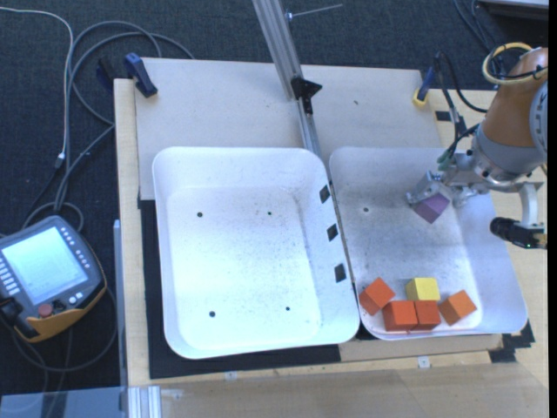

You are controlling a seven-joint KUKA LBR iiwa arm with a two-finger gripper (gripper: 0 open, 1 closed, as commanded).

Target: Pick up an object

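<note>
Overhead, arm (pixel 513 120) above purple block (pixel 431 207)

One camera hangs above the surface (pixel 261 85) and looks down on it at a slant, far enough back to take in both white bins whole. The left bin (pixel 174 172) fills the middle of the frame, the right bin (pixel 496 294) sits toward the lower right. A metal post (pixel 274 24) rises from the top centre toward the lens. Dark carpet (pixel 52 103) borders the upper and left edges, with a handheld control pendant (pixel 48 273) at the lower left. The arm (pixel 513 120) enters at the upper right edge.
</note>
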